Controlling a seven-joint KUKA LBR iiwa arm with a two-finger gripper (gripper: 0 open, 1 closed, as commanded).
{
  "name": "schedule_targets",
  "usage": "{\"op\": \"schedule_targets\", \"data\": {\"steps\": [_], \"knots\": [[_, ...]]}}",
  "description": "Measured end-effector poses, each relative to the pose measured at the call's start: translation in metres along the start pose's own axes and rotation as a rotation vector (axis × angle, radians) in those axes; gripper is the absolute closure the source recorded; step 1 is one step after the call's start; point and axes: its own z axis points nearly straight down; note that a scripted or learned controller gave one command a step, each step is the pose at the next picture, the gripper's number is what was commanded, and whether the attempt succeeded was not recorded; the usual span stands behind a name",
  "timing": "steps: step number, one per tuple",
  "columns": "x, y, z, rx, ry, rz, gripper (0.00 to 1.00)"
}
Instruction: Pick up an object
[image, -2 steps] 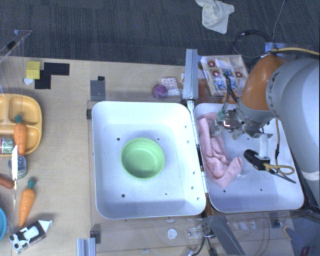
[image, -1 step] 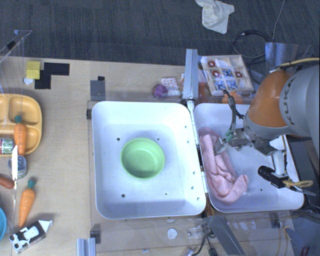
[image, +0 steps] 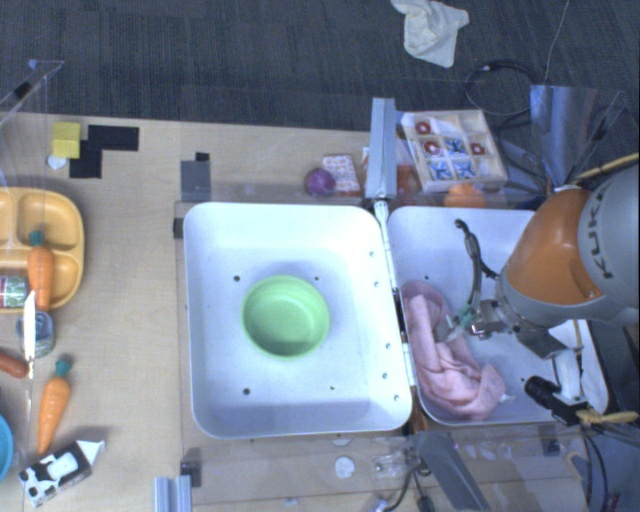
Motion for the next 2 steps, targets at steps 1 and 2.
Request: {"op": "schedule_targets", "data": {"steps": [1, 2], "knots": [[-0.0001, 0.0046, -0.0132, -0.012, -0.004, -0.002, 1.0], [-0.0003, 0.0045, -0.0132, -0.012, -0.004, -0.002, 0.0]]}}
